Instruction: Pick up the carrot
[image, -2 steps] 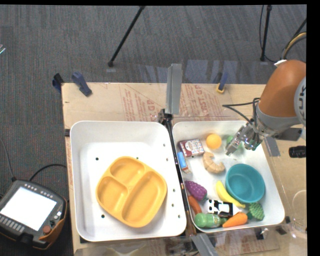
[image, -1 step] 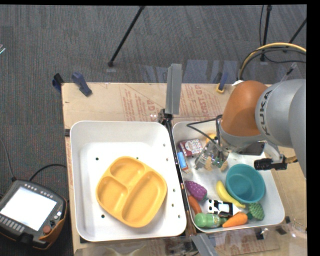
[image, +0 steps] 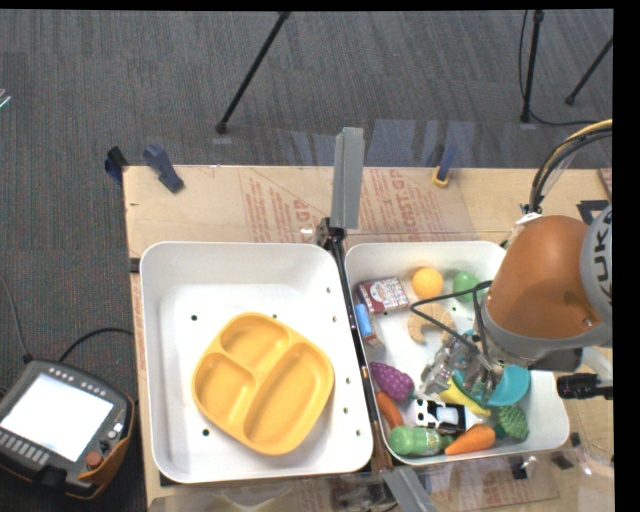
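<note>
A yellow divided plate (image: 263, 381) is seen in the left bin (image: 170, 290). In the right bin (image: 480, 249), the carrot (image: 470, 440) is found at the near edge, beside a green toy (image: 418, 440). The jaws (image: 462, 370) are held above it amid clutter; their state cannot be told.

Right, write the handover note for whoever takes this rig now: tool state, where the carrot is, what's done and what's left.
Tool: low in the right bin, among the toys near a yellow banana; grip state unreadable.
Carrot: lying at the bin's near wall, beside a green toy vegetable, apart from the tool.
Left bin: yellow divided plate.
Done: nothing.
Left: reach the carrot, grasp and lift.
</note>
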